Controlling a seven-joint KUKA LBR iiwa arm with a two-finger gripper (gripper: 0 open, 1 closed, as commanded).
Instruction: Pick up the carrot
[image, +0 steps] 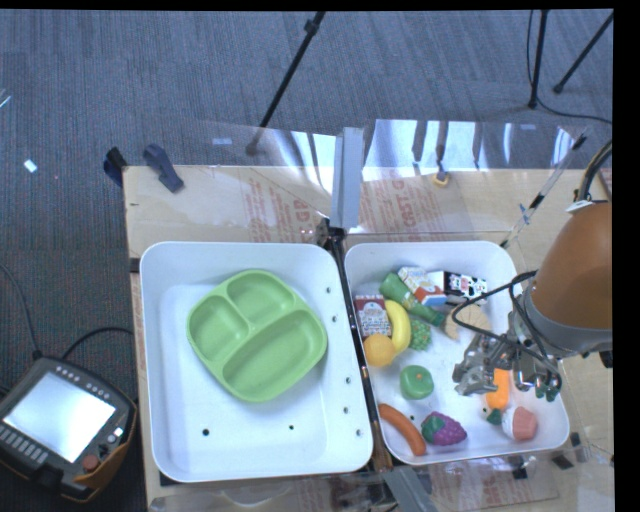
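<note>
The carrot is a small orange piece with a green top, lying near the right side of the right bin. My gripper is low over it, hanging from the orange-banded wrist that comes in from the right. Its fingers stand on either side of the carrot, with a gap left between them and it. The gripper is open. Part of the carrot is hidden under the gripper body.
The right bin also holds a banana, a lemon, a green round piece, a sausage, purple grapes, a pink piece and small cartons. A green divided plate lies in the left bin.
</note>
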